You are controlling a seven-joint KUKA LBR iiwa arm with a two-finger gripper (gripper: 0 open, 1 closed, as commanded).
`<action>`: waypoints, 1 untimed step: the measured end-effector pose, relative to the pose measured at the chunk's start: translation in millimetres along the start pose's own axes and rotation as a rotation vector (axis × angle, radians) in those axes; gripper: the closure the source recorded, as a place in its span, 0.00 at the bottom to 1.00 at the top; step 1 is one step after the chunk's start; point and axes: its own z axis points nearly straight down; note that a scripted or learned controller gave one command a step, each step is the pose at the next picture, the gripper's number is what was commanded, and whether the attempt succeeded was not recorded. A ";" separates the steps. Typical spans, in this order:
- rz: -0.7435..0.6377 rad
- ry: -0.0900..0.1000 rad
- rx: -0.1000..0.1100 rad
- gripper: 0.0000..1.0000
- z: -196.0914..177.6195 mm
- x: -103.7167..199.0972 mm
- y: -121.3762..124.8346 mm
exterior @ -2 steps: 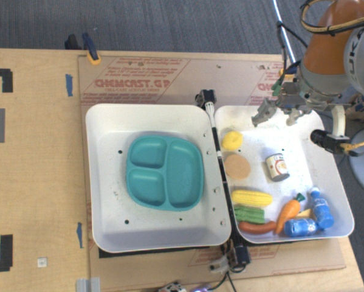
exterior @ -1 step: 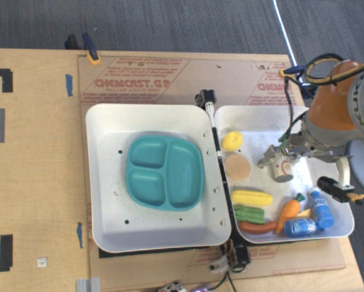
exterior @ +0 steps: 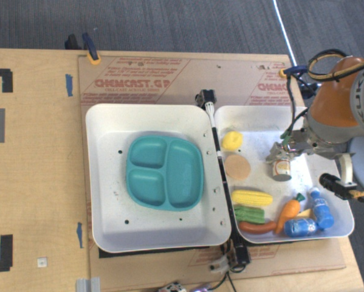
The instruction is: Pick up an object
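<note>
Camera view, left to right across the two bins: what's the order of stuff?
Teal divided plate → yellow lemon → corn cob → gripper → carrot → blue bottle.

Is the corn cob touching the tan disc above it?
Apart. The camera view shows a strip of white bin floor between the corn cob and the tan disc.

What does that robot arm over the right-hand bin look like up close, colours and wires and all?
The arm is rounded, with a broad orange band above a grey wrist section. Black cables loop over its top, one with a yellow streak. A black fitting sticks out low on its side. The gripper at its tip is small, metallic and silvery grey.
</note>
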 end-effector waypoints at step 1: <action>0.129 0.003 0.006 1.00 -88.0 70.2 29.3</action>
